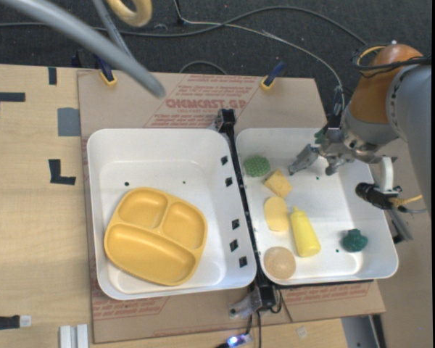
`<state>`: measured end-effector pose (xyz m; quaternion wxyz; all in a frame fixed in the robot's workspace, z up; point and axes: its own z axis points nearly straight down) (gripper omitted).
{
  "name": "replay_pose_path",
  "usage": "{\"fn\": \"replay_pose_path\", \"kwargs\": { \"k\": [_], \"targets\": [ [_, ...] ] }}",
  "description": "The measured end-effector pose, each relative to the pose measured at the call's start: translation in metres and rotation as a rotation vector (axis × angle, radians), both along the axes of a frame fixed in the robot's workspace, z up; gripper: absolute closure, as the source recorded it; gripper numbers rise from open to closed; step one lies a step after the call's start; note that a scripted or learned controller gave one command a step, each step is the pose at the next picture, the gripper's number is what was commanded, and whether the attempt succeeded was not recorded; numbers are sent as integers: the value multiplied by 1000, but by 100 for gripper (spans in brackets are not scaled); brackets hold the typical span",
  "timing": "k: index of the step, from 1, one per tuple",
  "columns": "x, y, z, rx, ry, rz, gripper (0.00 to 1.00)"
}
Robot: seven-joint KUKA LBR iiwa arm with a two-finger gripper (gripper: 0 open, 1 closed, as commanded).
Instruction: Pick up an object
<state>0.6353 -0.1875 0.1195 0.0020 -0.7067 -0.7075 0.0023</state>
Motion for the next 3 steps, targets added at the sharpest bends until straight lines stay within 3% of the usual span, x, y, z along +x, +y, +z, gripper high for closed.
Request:
{"fn": "replay_pose_path", "kwargs": {
  "k": [1, 3],
  "targets": [
    [2, 1, 13, -1, -5, 1, 100],
    [5, 1, 99, -1, -10, 0, 100]
  ]
}}
